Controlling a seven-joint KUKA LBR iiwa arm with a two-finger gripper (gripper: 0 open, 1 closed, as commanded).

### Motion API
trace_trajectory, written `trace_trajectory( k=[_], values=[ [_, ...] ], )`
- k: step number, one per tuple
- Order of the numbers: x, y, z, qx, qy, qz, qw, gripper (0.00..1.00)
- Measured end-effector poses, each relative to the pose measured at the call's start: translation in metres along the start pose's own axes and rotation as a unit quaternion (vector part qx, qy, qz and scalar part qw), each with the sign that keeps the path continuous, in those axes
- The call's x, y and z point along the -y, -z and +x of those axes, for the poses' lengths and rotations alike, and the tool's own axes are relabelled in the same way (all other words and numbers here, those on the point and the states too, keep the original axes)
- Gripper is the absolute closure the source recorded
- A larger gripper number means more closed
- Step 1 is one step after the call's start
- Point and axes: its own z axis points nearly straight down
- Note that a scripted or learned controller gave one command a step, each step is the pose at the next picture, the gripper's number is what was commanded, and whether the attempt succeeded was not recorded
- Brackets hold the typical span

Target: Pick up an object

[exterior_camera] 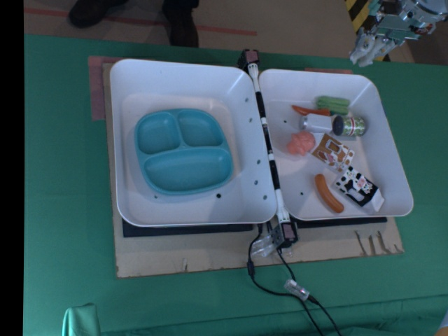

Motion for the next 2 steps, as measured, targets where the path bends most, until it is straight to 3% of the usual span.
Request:
trace_trajectory(
  k=[1, 2],
  values=[
    [0.011, 0.01, 0.0, -0.001, -0.001, 0.001, 1.0, 1.0],
    [0.05, 0.012, 0.0, -0.002, -0.001, 0.002, 1.0, 1.0]
  ],
)
